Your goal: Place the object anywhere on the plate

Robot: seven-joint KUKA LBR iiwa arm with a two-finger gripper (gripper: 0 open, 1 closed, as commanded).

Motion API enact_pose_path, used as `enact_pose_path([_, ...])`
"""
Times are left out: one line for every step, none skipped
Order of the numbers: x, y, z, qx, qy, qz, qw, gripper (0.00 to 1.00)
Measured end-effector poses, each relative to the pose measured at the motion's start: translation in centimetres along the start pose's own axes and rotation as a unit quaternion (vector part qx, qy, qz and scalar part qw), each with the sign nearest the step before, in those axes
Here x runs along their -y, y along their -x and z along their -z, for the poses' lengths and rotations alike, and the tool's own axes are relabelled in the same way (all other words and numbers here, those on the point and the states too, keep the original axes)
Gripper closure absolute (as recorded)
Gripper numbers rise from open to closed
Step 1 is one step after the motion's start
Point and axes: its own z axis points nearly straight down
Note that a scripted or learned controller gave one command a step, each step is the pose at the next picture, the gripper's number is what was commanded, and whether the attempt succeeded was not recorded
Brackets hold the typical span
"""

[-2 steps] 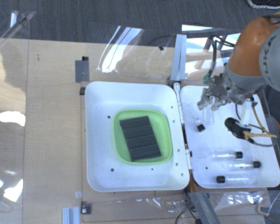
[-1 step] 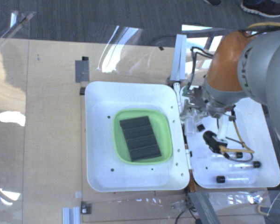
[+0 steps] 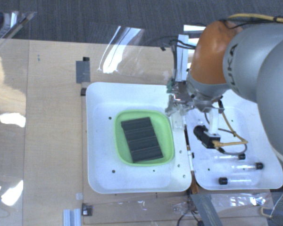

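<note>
Seen from above, the pale wooden table (image 3: 42, 126) carries two shallow white bins side by side, while my grey arm (image 3: 259, 65), orange-banded above the wrist, reaches in from the right and hangs over the seam between them. The left bin (image 3: 99, 173) holds the work and the right bin (image 3: 240, 114) holds the spares. The green plate (image 3: 120, 126) sits near the middle of the left bin, with open white floor all round it. On that plate lies the dark ribbed block (image 3: 141, 139), flat, slightly askew and wholly inside the green rim. By my reckoning that is all the task asks, since anywhere on the plate will do. My tool (image 3: 179, 105) is at the left bin's right-hand wall, apart from the block; whether it is wide or narrow I cannot tell from this angle. A few clear tubes with black caps (image 3: 245, 166) lie toward the front of the right bin, well apart from the plate
</note>
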Motion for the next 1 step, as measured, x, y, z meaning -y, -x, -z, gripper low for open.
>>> enact_pose_path([0.51,-6.77,-2.85,0.000,-0.001,0.104,0.9946,1.00])
